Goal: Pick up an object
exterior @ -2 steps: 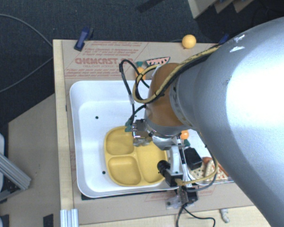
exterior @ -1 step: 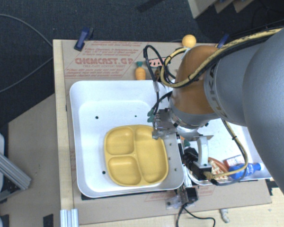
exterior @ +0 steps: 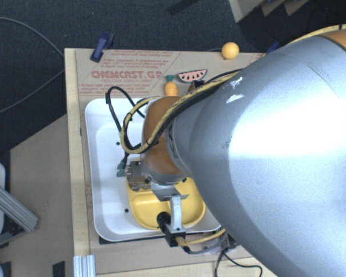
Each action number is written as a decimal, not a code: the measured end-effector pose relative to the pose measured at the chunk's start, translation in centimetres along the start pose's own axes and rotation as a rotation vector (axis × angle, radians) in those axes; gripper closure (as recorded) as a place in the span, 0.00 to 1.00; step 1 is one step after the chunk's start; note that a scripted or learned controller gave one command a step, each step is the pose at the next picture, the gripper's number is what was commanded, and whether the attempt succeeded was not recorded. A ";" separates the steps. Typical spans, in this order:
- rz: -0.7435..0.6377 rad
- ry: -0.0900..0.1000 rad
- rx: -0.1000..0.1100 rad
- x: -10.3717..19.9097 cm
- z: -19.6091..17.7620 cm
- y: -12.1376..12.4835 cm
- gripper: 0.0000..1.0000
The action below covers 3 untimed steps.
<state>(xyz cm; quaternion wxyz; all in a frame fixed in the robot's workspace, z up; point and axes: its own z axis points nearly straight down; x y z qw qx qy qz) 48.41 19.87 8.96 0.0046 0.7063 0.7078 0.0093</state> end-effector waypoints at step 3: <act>0.002 -0.007 0.018 1.6 -10.5 8.9 1.00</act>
